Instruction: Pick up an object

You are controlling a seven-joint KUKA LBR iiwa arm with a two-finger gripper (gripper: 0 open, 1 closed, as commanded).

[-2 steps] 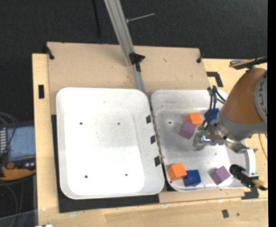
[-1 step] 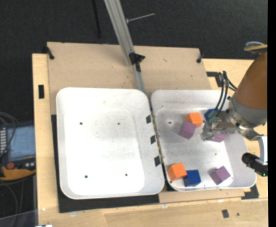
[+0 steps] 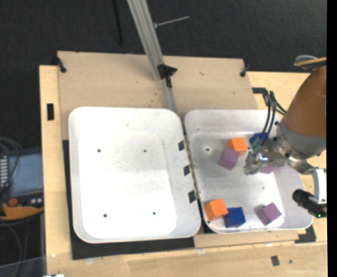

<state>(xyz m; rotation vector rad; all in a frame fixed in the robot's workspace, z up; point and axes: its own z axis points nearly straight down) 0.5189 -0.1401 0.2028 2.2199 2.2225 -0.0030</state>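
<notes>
1. Looking down on the table (image 3: 53, 154), we see two shallow white bins side by side: the left bin (image 3: 128, 172) and the right bin (image 3: 214, 126).
2. The arm (image 3: 310, 114) comes in from the right of the view, with its orange band above the grey wrist.
3. The pincer (image 3: 254, 165) hangs low over the middle of the right bin; we cannot tell how it is set, because it is small and blurred here.
4. Upper group in the right bin: an orange block (image 3: 237, 145) and, just below and left of it, a purple block (image 3: 228, 158). Both lie just beside the pincer, on its left in the view.
5. A patch of purple (image 3: 268, 167) shows against the right side of the pincer; we cannot tell what it is, nor whether it is gripped.
6. Lower group, along the near wall of the right bin: an orange cube (image 3: 216, 208), a blue cube (image 3: 235, 217) touching it on its right, and a purple cube (image 3: 268, 213) a little apart, further right.
7. A slanted metal rail (image 3: 148, 33) runs from the top of the view down to the gap between the bins.
</notes>
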